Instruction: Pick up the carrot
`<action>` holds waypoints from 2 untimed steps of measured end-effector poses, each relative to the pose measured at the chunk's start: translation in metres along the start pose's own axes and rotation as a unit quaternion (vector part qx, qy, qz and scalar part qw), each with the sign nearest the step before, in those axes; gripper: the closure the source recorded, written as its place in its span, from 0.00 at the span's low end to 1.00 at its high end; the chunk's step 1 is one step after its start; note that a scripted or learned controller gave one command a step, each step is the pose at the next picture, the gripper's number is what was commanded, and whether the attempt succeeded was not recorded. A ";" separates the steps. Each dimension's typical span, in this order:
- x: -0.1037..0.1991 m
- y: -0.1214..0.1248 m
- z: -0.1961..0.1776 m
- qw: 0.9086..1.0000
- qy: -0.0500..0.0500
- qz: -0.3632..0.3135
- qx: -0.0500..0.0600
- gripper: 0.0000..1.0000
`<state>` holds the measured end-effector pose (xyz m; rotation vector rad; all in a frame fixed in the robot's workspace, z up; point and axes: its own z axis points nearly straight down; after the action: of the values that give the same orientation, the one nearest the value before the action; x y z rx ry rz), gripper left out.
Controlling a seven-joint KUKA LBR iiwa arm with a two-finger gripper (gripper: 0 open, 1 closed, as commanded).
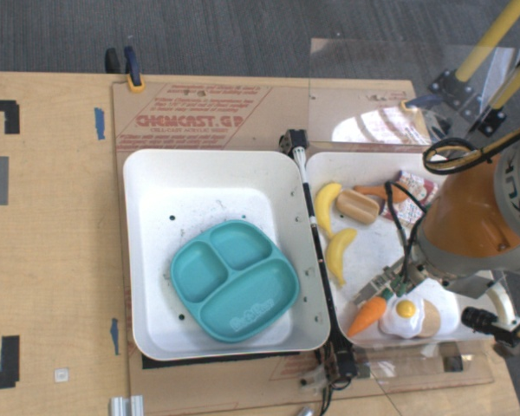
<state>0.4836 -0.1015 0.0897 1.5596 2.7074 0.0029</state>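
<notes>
Camera view: your carrot (pixel 365 315) lies in right bin (pixel 364 159), near corner, touching fried-egg toy (pixel 405 311). Jaws (pixel 397 282) hover just above carrot's green top; cannot tell whether spread or pressed together. Carrot not yet lifted, by the look; grasp and lift remain.

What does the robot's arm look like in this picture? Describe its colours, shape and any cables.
The arm is a thick, rounded body with a broad orange band and grey casing beside it. Black cables loop over its top. Below it, the gripper is small, dark metal with green detail.
</notes>
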 end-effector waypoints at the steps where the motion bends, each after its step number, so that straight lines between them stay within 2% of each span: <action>1: 0.001 0.002 0.000 0.999 0.001 0.035 -0.002 0.00; 2: 0.002 0.003 0.000 0.996 0.000 0.094 -0.004 0.00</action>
<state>0.4856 -0.0983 0.0896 1.8039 2.5469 0.0174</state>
